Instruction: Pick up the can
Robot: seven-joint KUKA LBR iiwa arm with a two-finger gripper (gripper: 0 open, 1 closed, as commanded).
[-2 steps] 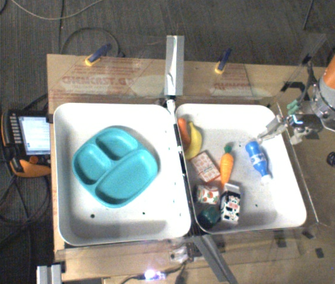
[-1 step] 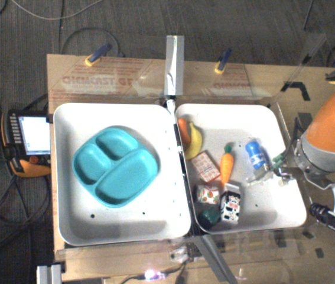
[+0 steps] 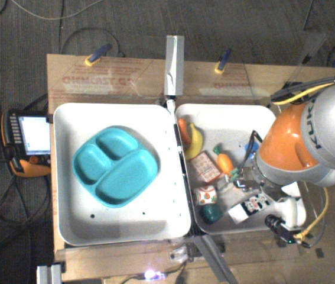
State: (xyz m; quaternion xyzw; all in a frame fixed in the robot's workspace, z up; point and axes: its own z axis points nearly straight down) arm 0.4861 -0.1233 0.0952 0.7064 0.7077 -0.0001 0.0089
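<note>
Orange-banded arm (image 3: 300, 141) beside can (image 3: 205, 167) lying flat, long axis upper-left to lower-right

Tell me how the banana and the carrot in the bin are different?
The banana is yellow; the carrot is orange with a green top. The banana is curved, while the carrot is straight and tapered. The banana lies by the bin's left wall, and the carrot sits nearer the middle, close to the arm. Both are toy food lying in the right bin.
</note>
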